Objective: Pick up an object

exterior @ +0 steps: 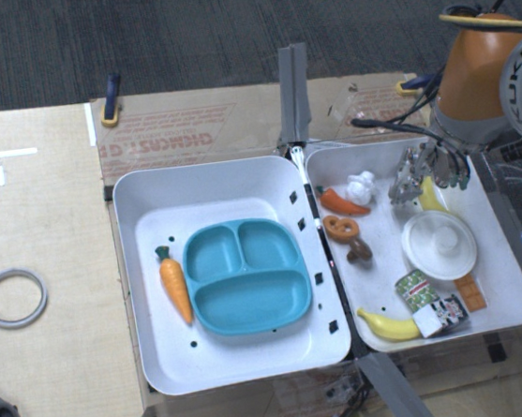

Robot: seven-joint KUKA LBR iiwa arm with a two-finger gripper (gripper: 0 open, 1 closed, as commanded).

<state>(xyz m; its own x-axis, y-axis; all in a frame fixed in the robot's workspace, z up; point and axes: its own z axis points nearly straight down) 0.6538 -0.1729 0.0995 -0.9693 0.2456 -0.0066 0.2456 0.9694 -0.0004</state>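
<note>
Gripper (415, 177) low in upper right part of right bin (499, 221), fingers down beside a yellow object (430, 195), partly hidden, long axis running upper left to lower right; cannot tell whether the jaws are wide, narrow or closed on it. Just below: white bowl (440, 243). Same bin, left part: white crumpled item (361, 186), orange carrot-like piece (344, 201) pointing lower right, pretzel (342, 229), small brown lump (359, 252). Bottom: banana (389, 326) lying left-right, green patterned box (416, 290), small carton (441, 315), print too small to read, orange block (473, 296). Left bin (149, 292): teal 3-compartment plate (248, 276), toy carrot (175, 288) just left of it, green top up-frame. Cardboard (177, 138) behind bins carries mirrored red lettering, illegible. Tape roll (12, 297) at far left.
</note>
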